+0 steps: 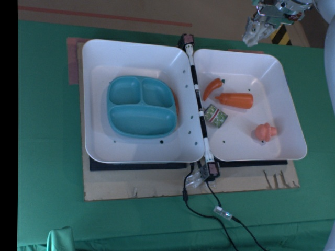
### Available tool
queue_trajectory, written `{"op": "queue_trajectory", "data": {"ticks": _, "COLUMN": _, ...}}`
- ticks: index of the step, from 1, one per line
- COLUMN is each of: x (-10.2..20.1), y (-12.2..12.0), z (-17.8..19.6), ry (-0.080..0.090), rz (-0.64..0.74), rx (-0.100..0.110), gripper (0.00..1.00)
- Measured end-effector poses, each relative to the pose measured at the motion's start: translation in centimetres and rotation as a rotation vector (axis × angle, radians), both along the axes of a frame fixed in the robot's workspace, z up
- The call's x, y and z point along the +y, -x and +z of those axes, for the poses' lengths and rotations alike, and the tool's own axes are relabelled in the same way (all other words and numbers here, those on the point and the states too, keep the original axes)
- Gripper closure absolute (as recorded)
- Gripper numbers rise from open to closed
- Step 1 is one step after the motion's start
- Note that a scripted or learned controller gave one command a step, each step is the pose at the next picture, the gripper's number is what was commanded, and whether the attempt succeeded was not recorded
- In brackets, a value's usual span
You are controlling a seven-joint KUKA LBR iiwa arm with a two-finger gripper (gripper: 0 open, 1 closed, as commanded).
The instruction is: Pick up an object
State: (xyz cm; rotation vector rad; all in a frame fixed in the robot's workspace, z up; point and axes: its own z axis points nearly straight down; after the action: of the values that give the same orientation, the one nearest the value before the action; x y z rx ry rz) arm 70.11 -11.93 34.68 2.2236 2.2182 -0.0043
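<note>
Claw [256,34] hangs above the right bin's [293,114] far rim, can't tell its state; go for the carrot [235,100] mid-bin, drop straight, straddle its short axis, clear of the pepper [212,87].

Two white bins are sitting side by side: the left bin [94,61] and the right bin [282,88]. One teal divided plate [141,106], with three compartments, is lying in the left bin. Four small things are lying in the right bin: one orange pepper [212,88], one orange carrot [235,100], one green packet [215,115] and one pink toy [266,132].
</note>
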Motion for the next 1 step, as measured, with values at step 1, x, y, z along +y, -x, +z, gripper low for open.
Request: {"op": "queue_trajectory", "data": {"ticks": 1, "x": 3.45, "y": 0.54, "z": -1.07, "ry": -0.001, "rz": 0.0, "rx": 0.0, "gripper": 1.0}}
